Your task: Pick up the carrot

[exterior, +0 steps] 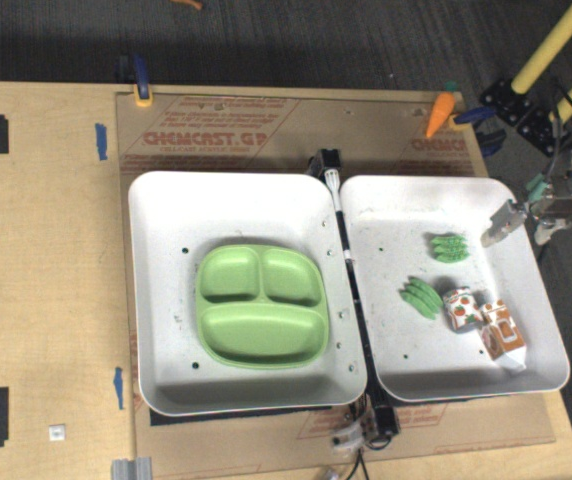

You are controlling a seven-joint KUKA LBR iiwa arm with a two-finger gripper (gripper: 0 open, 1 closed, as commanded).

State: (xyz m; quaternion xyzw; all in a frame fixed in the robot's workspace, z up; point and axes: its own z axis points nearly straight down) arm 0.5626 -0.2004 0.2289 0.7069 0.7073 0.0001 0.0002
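Cardboard (66, 268) printed "CHEMCAST GP" bears the carrot (440, 114).

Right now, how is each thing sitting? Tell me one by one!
Carrot: lying outside the bins, on the cardboard behind the right bin.
Green divided plate: flat in the left bin, right way up.
Two green veggies: lying loose in the right bin, apart.
Patterned packet: lying flat in the right bin.
Gripper: over the right bin's far right side, holding nothing I can see.
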